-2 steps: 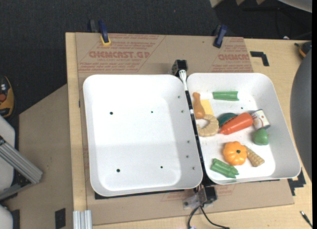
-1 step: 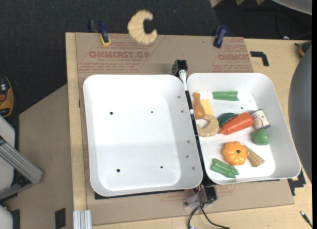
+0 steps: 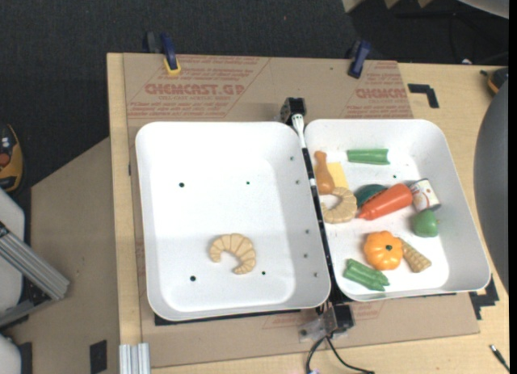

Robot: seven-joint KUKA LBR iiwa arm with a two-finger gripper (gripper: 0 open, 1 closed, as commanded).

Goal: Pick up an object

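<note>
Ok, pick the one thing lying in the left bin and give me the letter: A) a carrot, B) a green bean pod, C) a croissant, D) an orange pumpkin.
C: the croissant lies alone on the floor of the left bin, toward its near edge, while the pumpkin, the carrot and the green pods are in the right bin.

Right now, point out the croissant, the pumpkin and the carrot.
croissant (image 3: 234,252), camera view, middle of its curved body.
pumpkin (image 3: 382,250), camera view, centre of its orange top.
carrot (image 3: 388,202), camera view, middle of its orange length.
</note>
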